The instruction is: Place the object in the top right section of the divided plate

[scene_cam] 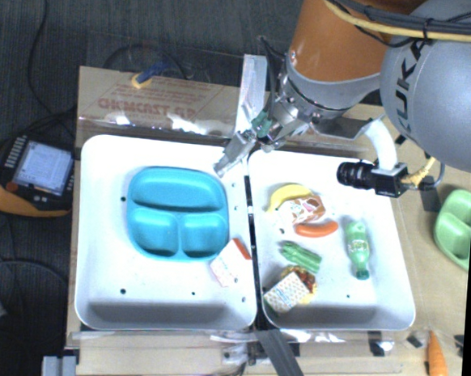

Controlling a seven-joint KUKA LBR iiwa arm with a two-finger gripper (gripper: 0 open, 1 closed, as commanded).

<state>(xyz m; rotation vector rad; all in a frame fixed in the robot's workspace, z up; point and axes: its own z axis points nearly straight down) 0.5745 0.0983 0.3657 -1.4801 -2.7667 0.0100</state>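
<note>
The blue divided plate (177,211) lies in the left bin (98,286), with one wide section at the back and two smaller ones at the front. A small white and red carton (228,264) rests by the plate's front right corner. My gripper (223,165) hangs over the back of the wall between the two bins, pointing down and left. It looks shut, and I see nothing between its fingers. It is just beyond the plate's back right corner, apart from it.
The right bin (389,305) holds a yellow banana (287,194), a red sausage (317,228), a green bottle (358,248), a green vegetable (301,256) and a patterned packet (289,289). A black cylinder (369,177) juts over that bin's back. A cardboard sheet (157,104) lies behind the left bin.
</note>
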